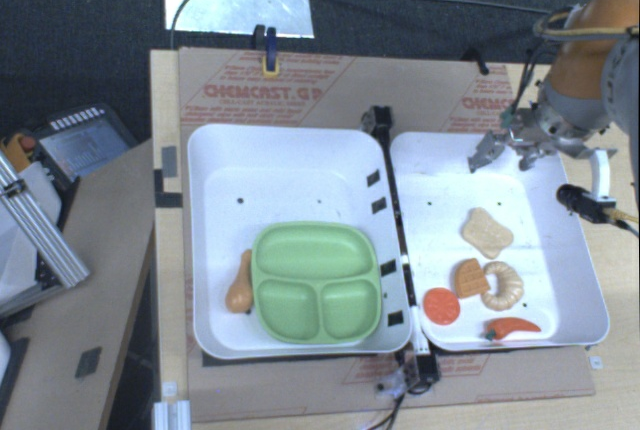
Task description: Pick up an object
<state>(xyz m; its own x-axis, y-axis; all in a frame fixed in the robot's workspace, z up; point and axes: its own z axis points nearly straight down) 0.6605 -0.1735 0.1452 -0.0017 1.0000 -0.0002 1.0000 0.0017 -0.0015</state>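
Lying well below the fingers (pixel 500 148) (raised): bread slice (pixel 487 232).

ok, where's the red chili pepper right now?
In the camera view, the red chili pepper lies in the right bin, near its front edge, just below the ring-shaped pastry and right of the tomato slice.

A single fixed camera looks down at a slant from above the bench's near edge, far enough to take in both white bins (pixel 205 218). The gripper (pixel 508 150) sits upper right; both bins spread below and left of it.
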